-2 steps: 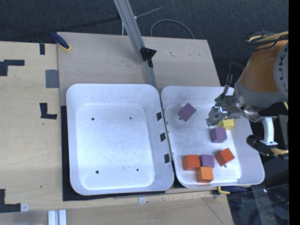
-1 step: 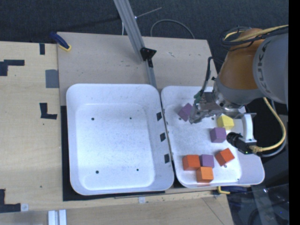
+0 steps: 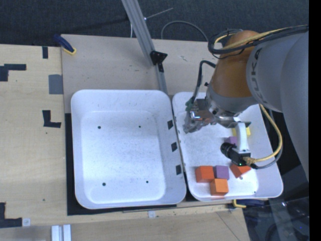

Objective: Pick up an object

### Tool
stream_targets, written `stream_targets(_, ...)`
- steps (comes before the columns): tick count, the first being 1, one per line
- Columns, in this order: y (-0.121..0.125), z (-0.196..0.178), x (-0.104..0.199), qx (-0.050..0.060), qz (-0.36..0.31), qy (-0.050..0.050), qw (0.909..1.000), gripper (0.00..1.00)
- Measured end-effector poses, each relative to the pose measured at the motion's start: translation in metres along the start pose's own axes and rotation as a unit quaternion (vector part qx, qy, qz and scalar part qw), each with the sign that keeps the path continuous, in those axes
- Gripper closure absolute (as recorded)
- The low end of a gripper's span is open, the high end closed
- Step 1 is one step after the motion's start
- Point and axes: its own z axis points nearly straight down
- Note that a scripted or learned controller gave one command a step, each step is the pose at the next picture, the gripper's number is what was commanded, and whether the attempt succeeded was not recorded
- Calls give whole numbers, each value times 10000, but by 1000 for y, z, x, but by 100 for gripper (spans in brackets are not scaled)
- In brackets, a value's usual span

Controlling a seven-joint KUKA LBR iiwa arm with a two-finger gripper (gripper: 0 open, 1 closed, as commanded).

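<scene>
Metal pole above left bin

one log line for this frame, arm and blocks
arm: over right bin | end effector: near bin's left wall | blocks: orange blocks, purple block at front

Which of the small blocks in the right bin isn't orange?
The purple block, wedged between the upper orange block and a red-orange piece, just above the lower orange block in the right white bin.
</scene>
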Motion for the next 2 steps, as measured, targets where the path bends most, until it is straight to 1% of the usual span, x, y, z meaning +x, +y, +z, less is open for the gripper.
stream_targets(1,-11,-5,48,-1,0,2,10000,100)
stream_targets(2,-10,-20,100,-10,-1,2,10000,100)
